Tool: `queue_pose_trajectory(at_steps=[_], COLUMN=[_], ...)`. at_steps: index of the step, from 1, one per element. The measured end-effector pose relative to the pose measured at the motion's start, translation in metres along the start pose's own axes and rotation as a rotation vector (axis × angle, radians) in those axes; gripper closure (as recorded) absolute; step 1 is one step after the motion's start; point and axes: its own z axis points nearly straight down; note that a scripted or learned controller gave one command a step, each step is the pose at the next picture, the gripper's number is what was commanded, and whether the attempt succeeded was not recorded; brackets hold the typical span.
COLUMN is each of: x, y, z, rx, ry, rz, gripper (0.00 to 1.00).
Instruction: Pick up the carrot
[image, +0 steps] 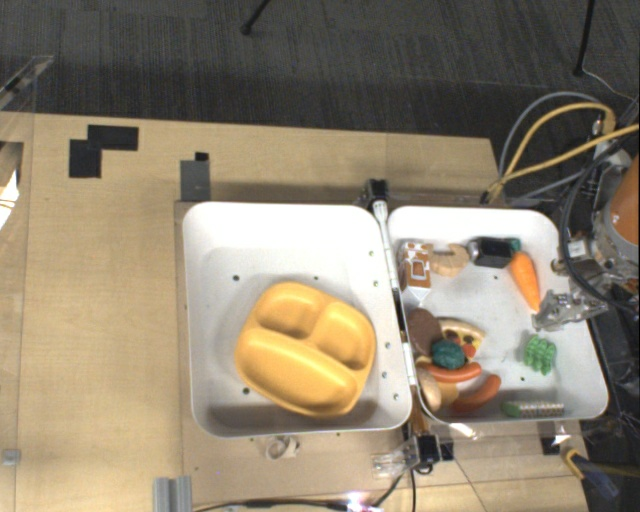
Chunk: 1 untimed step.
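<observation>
Since gripper (556, 310) sits at right bin (575, 395) rim, carrot (526, 280) lies free just up-left, finger state unclear

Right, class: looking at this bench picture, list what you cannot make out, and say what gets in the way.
- Claw: small and blurred at the right bin's edge; open or shut, cannot tell.
- Arm above it: cut off by the camera view's right edge.
- Food pile at the right bin's left side: pieces overlap, lower ones partly hidden.
- Carrot: plain to see, lying apart from the claw.
</observation>
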Motion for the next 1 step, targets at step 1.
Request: queue_pose_trajectory(at_steps=[1], x=[-0.0811], y=[-0.0633], z=[-0.0454], rx=[0.005], ry=[-0.005], rz=[0.007], gripper=[1.00])
